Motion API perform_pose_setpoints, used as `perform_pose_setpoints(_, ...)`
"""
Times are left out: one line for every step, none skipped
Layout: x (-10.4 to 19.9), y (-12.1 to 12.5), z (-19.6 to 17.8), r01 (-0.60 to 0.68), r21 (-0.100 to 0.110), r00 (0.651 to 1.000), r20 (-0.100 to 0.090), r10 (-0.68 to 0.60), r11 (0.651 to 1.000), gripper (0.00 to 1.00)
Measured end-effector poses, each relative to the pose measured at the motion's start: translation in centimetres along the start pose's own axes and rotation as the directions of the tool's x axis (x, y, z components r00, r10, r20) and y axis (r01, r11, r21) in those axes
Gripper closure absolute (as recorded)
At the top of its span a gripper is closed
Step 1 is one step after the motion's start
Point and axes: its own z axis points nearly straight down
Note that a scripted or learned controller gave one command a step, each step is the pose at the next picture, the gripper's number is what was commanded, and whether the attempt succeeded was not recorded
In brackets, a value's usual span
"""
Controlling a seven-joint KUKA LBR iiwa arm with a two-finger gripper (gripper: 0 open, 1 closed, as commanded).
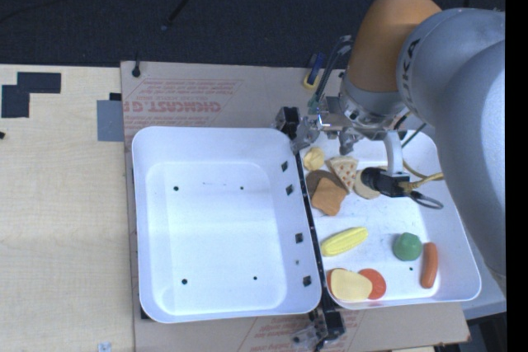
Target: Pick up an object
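From where I stand, the gripper [350, 141] hangs low over the far corner of the right bin [381, 261]. It is just above a huddle of toy food pressed against the wall shared with the left bin [214, 235]. Whether it is open or closed I cannot tell, because the wrist hides that, and I see nothing held.

Below it sit a spotted yellow wedge [344, 172], a brown slice [327, 196] touching it, and a small yellow lump [313, 158] beside the wall. I'd guess one of these is what it means to pick up, most likely the wedge, which lies nearest under the tool. They crowd each other, so a clean grab looks awkward.

The corn cob [345, 241], green ball [406, 246], sausage [429, 265] and a yellow slice [350, 285] overlapping a red disc [375, 283] lie apart nearer the front, roomier but not where the arm is aimed.
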Motion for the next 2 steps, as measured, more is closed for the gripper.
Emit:
perform_pose_setpoints(-2.1,-0.38,2.89,0.011,-0.015,1.0,-0.013,-0.011,1.0,0.0)
perform_pose_setpoints(-2.22,0.09,3.69,0.014,-0.028,1.0,-0.022,-0.015,1.0,0.0)
